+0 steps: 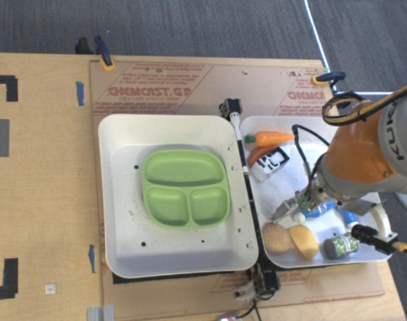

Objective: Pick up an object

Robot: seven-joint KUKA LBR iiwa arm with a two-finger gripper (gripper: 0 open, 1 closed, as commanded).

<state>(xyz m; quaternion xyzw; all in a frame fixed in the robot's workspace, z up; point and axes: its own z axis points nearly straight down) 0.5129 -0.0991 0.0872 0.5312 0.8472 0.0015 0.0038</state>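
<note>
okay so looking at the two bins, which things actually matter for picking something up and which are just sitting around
Part of the job:
pincer, down in the right bin
blue item beside it
potato
yellow piece
carrot
green can

Just lying about:
green divided plate in the left bin
clamps on the board

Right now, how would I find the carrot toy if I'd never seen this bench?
Look at the right bin, where the arm reaches in. Near its far edge, close to the divider, lies the carrot. It is long, pointed and bright orange with a green tip, unlike the rounded tan potato.
</note>
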